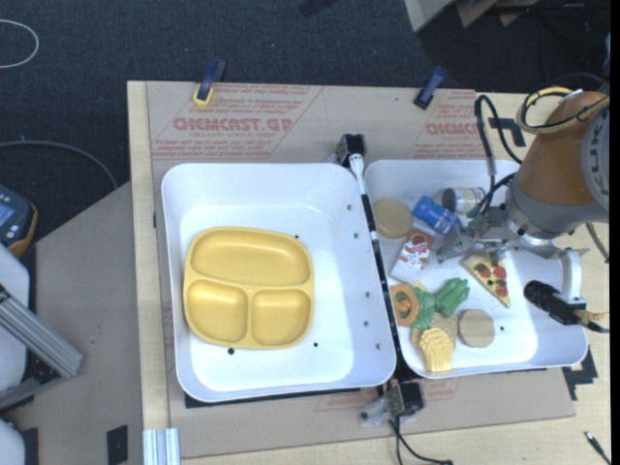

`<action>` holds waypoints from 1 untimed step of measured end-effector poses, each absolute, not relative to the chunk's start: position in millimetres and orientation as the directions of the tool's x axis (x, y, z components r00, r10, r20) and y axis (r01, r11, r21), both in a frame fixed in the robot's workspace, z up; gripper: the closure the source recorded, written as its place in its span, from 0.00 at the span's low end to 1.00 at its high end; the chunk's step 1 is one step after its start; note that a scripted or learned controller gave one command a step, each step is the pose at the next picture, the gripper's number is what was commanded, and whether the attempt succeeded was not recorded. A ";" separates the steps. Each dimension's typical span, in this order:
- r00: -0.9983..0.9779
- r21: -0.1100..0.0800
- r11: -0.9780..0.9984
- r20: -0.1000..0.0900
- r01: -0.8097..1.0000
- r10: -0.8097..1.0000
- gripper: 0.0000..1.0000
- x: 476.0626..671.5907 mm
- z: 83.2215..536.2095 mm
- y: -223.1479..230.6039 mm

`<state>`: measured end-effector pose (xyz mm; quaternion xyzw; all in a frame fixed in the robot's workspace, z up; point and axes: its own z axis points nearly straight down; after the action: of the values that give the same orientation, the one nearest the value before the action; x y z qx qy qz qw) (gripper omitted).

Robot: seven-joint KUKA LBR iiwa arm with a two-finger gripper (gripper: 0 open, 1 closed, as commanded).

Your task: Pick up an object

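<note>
Left bin (pixel 184 211): yellow 3-compartment tray (pixel 250 286), centre.
Right bin (pixel 513 352): toy food; pizza slice (pixel 490 277) at 3 o'clock, corn (pixel 437 348) at 6, blue pack (pixel 434 214) at 12.
Tool (pixel 477 238): low beside pizza slice, grip state can't tell.

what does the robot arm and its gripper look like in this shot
The arm is bulky and rounded, with an orange band above a grey wrist section. Black cables loop along its upper side. The gripper below is a small grey metal unit with thin fingers. No markings are legible.
</note>
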<state>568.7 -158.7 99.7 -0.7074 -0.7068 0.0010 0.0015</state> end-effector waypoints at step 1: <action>0.001 0.001 -0.001 -0.001 1.000 1.000 0.00 570.2 87.5 -159.4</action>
<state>570.2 -159.4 87.5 -0.7073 -0.7069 0.0001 -0.0009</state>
